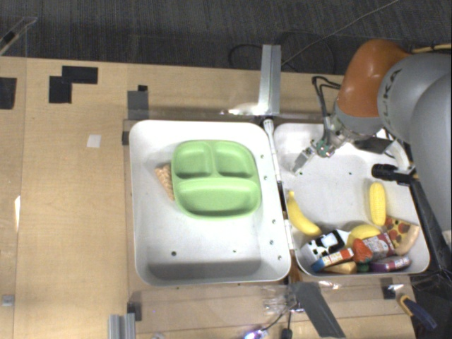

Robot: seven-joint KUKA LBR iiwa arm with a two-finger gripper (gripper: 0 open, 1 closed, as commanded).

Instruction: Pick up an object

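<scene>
Yellow fruit and bright packaging crowd the near end of the right bin [332,182]: a curved banana [301,216] lies along the bin's left wall, close beside the divider between the two bins, and a second, straighter yellow piece [378,203] lies upright in the view near the right wall, well apart from the first. Between and below them, pressed into the near right corner, sits a jumble of small things touching one another: a black-and-white carton [325,244], a lemon-yellow piece [364,232], a red packet [373,247], a pizza-like slice [402,234] against the right rim, and a purple item [388,265] at the near rim. The far half of this bin's floor is bare white, giving open room around the gripper [305,160], which hangs over the far left part of that floor, near the divider and apart from every object; it is small and dark against the white, and I cannot tell how far its fingers stand apart, though nothing is seen between them. The grey arm [417,97] with its orange band comes in over the bin's far right corner. In the left bin [205,260], a green sectioned tray [215,178] lies in the far half, with a tan waffle-textured piece [164,181] tucked against its left edge; the near half of that bin is open floor.
</scene>
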